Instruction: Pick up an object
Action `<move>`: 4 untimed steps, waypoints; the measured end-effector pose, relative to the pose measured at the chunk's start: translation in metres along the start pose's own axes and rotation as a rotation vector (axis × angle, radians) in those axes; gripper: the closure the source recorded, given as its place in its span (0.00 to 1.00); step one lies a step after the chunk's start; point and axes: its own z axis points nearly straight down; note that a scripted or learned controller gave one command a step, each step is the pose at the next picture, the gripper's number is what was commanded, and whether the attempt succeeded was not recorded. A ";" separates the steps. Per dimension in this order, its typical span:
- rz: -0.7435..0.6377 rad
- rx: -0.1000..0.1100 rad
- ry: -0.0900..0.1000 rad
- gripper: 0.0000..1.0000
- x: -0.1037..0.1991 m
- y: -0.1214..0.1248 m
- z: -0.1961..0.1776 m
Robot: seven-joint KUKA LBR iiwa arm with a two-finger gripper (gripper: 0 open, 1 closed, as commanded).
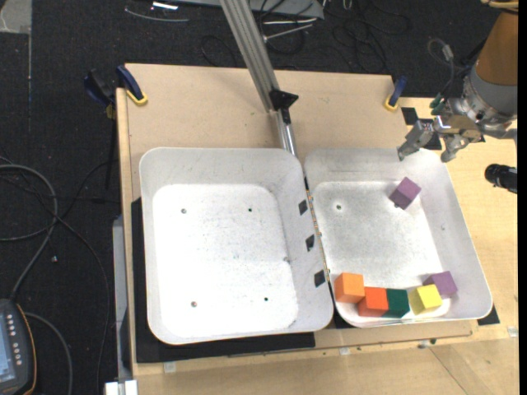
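Item one for you: a purple block (405, 192), lying alone and tilted in the upper part of the right bin (461, 220), well apart from the others. Next, a row along that bin's near edge: orange block (350, 286), red block (375, 299), green block (397, 302), yellow block (425, 298), and a second purple block (444, 283), each touching or just beside its neighbour. You will find the gripper (429, 149) over the right bin's far right corner, above the lone purple block and apart from it, fingers spread with nothing between them. The left bin (156, 220) sits beside the right one on the wooden bench (206, 105).
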 end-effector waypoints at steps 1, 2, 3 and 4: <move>0.000 0.011 0.003 0.00 -0.019 -0.018 0.118; -0.006 -0.003 0.000 0.00 -0.026 0.012 0.105; -0.006 0.004 0.002 0.00 -0.006 0.010 0.150; -0.007 0.005 0.004 0.00 0.038 -0.017 0.147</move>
